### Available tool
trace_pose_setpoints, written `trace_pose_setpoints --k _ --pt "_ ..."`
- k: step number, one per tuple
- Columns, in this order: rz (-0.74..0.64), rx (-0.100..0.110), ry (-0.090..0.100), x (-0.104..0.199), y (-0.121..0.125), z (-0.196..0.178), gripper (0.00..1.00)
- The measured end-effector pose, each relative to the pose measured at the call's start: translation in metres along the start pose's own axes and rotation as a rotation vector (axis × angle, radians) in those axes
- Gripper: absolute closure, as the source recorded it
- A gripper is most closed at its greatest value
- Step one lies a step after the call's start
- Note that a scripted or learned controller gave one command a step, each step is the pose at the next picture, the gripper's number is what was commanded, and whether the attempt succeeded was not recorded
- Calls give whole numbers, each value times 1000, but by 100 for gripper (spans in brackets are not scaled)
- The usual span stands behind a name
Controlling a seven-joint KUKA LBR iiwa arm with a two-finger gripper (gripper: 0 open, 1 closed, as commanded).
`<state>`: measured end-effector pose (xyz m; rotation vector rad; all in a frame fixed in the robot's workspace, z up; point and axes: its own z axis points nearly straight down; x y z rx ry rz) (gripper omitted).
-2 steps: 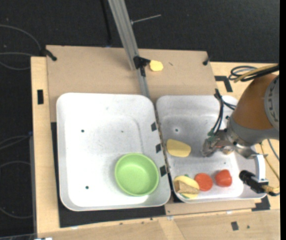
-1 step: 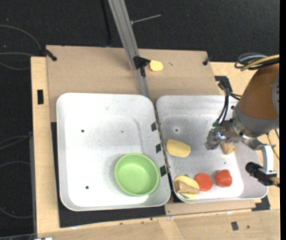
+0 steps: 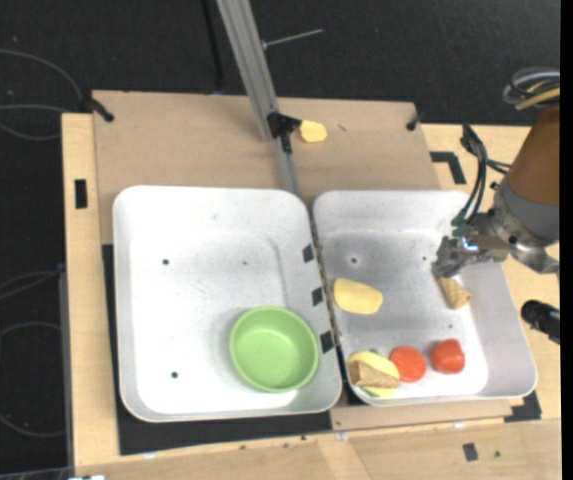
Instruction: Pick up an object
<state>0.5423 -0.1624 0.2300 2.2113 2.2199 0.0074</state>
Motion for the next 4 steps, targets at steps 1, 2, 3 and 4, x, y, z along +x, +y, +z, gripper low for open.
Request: trace_pose_setpoints --k 1,2,3,4 --pt "-1 1 0 -1 2 -54 100" --pt "-4 7 3 56 9 -53 100" --pt "-2 9 2 105 8 -37 100" --pt "-4 7 4 159 10 -42 100"
